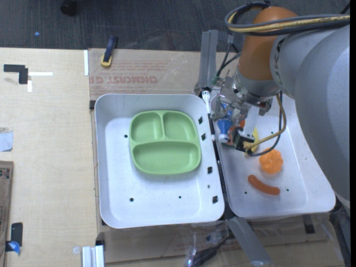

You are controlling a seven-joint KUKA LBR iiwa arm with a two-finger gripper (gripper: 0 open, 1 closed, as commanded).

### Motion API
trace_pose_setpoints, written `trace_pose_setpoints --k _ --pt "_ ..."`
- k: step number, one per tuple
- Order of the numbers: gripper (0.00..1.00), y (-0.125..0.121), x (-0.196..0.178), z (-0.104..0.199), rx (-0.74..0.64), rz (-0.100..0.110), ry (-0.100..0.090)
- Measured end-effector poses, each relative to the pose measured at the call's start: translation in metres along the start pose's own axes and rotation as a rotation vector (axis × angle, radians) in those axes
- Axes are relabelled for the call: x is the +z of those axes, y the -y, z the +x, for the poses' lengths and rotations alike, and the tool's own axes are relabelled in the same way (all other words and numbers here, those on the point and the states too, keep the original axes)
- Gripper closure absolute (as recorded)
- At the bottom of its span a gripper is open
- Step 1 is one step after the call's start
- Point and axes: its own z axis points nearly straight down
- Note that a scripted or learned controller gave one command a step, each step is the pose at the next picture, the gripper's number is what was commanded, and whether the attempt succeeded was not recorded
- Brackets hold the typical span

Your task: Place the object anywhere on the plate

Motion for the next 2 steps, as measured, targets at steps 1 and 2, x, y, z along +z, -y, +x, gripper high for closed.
trace_pose_setpoints --k 1,2 --pt "1.00 0.0391 0.0003 0.0496 -0.143 0.001 0.002" --pt "0.00 0.0391 0.0002 0.0495 -0.143 0.001 0.001"
